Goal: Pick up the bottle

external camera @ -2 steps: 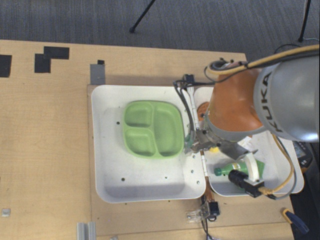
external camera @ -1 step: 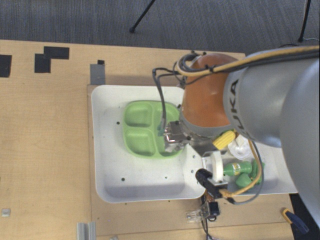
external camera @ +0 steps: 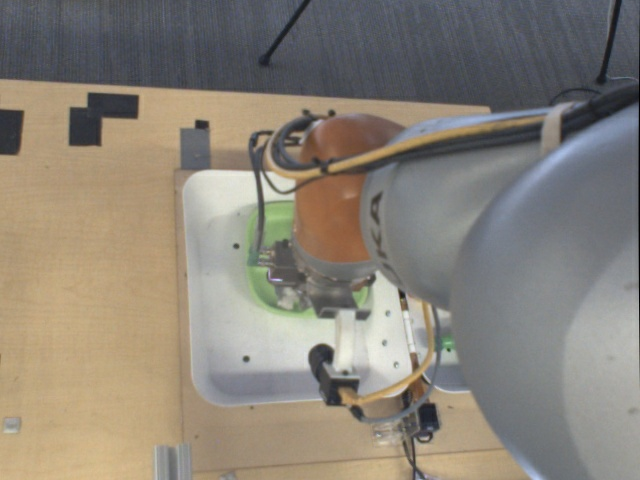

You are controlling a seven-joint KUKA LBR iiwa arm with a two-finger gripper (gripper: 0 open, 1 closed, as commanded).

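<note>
Well left of the white bin (external camera: 215, 308), on the tan bench (external camera: 90, 268): black patches (external camera: 100, 118) toward the far edge, flat on the wood. Also well left of the bin, near the bench's front edge: a small grey bit (external camera: 10, 425), too small to name. Just beyond the bin's far-left corner: a grey block (external camera: 196, 148), close to the rim. Just off the bin's near-left corner: a ribbed metal piece (external camera: 172, 458), cut off by the frame's lower edge.

Inside the bin, left part: bare white floor with a few dark specks. Around the bin's middle: a lime-green thing (external camera: 262, 268), rounded along its left edge, resting on the floor and mostly covered from above by the wrist. Bottle or something else: cannot tell, too much hidden.

Directly over that green thing, above the bin's middle: the gripper (external camera: 300, 290), pointing down, below the orange band (external camera: 335, 203). Open, closed or gripping: cannot tell, hidden beneath the wrist.

Beyond the bin's far rim, off the bench: grey carpet (external camera: 150, 18) with a thin dark stand leg (external camera: 300, 13).

Just right of the bin: a sliver of the second white bin (external camera: 452, 373), with a green speck (external camera: 446, 345) near its left side. Above and to the right of both: the grey arm (external camera: 520, 268), large, close to the lens and blurred.
</note>
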